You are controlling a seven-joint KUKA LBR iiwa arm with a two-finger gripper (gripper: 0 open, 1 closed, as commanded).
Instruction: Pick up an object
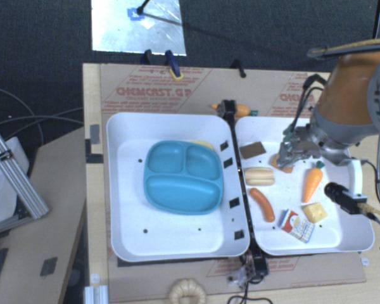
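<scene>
**Desk:** What does the frame show?

**Caption writer:** A grey arm with an orange band reaches in from the right, its two-finger gripper (290,159) low over the upper part of the right-hand shallow white bin (358,236). No object has been named, so any of the toy foods there could be the pick. A small orange-brown piece (282,163) lies directly beneath the tip, touching or nearly touching it.

**Desk:** Is the pincer clamped on it?

**Caption writer:** That cannot be told; the tip is a dark cluster against the piece.

**Desk:** What lies nearby?

**Caption writer:** A flat brown rectangular slab (253,149) just to the left, a pale tan bun-shaped roll (259,176) below it, a red-orange sausage (263,204) lower still. An orange plastic carrot with a green top (312,182) stands just right of the tip, a yellow cheese wedge (315,212) and a small printed red-and-white packet (297,226) beneath. The left-hand white bin (123,132) holds a blue three-compartment plate (183,176).

**Desk:** Where might it go wrong?

**Caption writer:** The piece looks small and low, so a shallow or off-centre close would likely pinch an edge and let it slip on the lift. The carrot and roll sit close; a sideways drift could nudge either. A descent too deep would press the tip against the bin floor.
</scene>
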